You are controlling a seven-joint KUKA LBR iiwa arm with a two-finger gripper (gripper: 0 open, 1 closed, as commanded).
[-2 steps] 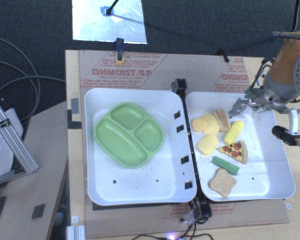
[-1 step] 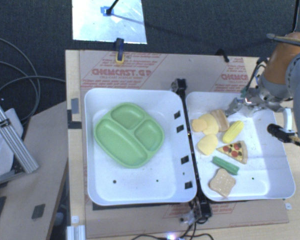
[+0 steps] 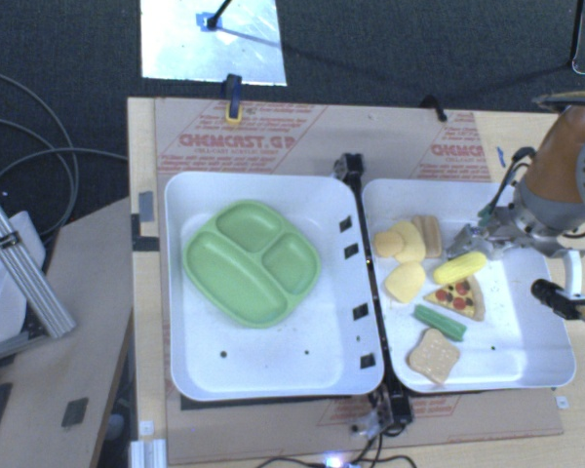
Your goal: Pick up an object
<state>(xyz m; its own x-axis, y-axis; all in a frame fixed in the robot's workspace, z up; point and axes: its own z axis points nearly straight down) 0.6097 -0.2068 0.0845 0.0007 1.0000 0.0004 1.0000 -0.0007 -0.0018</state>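
Arm (image 3: pixel 565 164): comes in from the right edge, grey with orange band, wrist low over the right bin's upper right part.
Gripper (image 3: pixel 480 237): sits just above the yellow corn cob, at its upper end. Fingers too small and blurred to read; can't tell how far open, can't tell if anything is held. No item is seen lifted.
Right bin (image 3: pixel 541 364): white, shallow, holds all the toy food.
Corn cob (image 3: pixel 460 266): yellow, lying at a slant, mid-bin, right at the gripper; contact unclear.
Pizza slice (image 3: pixel 460 298): just below the cob, touching or nearly so.
Potato chips (image 3: pixel 398 242): pale yellow rounds, upper left of the bin, overlapping.
Bread piece (image 3: pixel 429 232): tan, just beside the chips on their right.
Lone chip (image 3: pixel 406 283): yellow, below the chip cluster.
Green stick (image 3: pixel 439 322): lying at a slant, between the pizza and the cracker.
Cracker (image 3: pixel 434 356): tan square, lower part of the bin.
Left bin (image 3: pixel 205 364): white, next to the right bin.
Green plate (image 3: pixel 252 261): three-section, lying flat in the left bin, upper middle.
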